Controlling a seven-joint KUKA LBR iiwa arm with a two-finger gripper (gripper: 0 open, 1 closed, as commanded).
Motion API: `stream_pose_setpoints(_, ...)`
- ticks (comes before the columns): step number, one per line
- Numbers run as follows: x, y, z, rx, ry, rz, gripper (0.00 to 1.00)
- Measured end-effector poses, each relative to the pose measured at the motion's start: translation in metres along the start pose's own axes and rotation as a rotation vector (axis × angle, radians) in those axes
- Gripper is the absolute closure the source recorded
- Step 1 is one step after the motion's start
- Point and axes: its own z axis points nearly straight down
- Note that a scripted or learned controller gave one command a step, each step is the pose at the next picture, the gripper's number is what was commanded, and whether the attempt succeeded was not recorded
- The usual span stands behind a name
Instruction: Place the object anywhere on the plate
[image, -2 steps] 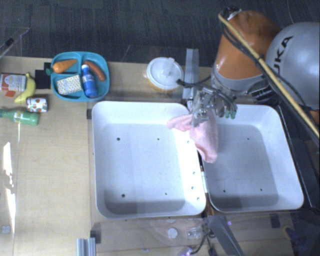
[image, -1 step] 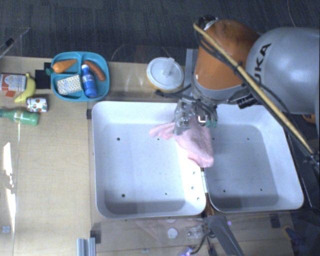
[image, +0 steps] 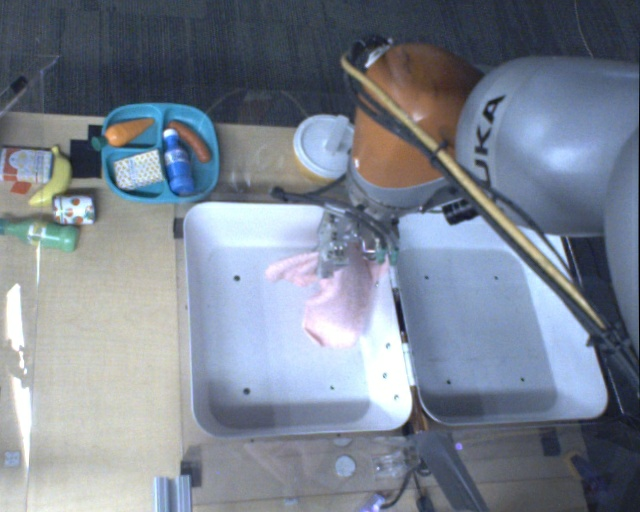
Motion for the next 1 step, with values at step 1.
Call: stream_pose_setpoints(1,-0.0002,-0.0003,-0.0001,0.0,0.0,0.0,0.0)
